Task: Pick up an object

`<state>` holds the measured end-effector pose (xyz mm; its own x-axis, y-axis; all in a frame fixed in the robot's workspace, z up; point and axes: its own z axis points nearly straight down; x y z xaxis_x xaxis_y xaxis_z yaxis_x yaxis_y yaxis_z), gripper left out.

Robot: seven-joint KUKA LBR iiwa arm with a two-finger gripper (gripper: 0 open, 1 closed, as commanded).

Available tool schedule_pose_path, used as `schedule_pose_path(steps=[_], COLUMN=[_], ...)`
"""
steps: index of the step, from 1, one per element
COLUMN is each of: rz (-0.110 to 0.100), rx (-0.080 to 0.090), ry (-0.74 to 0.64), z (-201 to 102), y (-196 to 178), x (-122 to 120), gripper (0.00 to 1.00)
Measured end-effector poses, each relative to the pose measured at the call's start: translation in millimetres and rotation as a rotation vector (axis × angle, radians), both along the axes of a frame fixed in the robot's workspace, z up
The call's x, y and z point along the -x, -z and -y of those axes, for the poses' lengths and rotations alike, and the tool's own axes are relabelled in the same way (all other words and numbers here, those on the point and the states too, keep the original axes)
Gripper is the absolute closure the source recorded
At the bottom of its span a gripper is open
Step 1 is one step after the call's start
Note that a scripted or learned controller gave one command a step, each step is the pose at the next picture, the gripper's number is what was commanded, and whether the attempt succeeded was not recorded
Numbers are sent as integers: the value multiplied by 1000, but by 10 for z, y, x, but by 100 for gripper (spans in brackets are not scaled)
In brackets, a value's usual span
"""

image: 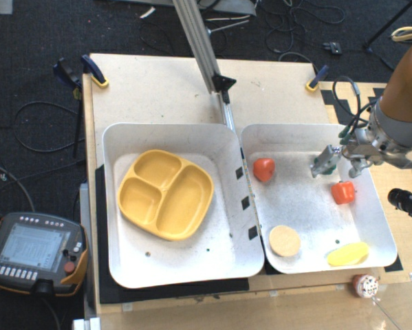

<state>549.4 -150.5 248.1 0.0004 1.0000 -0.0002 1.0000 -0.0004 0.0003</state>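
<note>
Over the far right part of the right-hand shallow white bin (pixel 384 218): the grey two-finger pincer (pixel 340 163), fingers apart, nothing between them. Behind it, toward the desk's right edge, the grey arm with its orange band (pixel 402 91).

Just on the near side of the pincer, close to the bin's right wall: a small red chunky object (pixel 343 192), lying loose on the bin floor. Not clamped, and placed nearer the pincer's right-hand finger than the other. Touching the fingertips or a little clear of them: cannot tell.

Elsewhere in the same bin:
- A rounded red-orange object (pixel 264 169) near the left wall, well apart from the pincer.
- A flat round tan disc (pixel 285 240) toward the near left corner.
- A yellow oblong object (pixel 348 254) by the near right corner.

In the left-hand white bin (pixel 113 150): a yellow plastic plate with three compartments (pixel 166 193), roughly in the middle.

On the beige desk (pixel 157 88): yellow clamps at the far left corner (pixel 99 81) and the far right corner (pixel 314 82), and a small red-and-white round thing (pixel 364 285) at the near edge, just outside the right bin.

Off the desk's near left corner: a grey handheld control pendant with a screen (pixel 34 253).
</note>
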Motion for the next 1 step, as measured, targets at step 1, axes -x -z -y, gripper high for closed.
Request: schedule_pose_path(steps=[1], rz=[2], rx=[1], ry=[-2], z=[-1], y=[-101], x=[-7], gripper=[100])
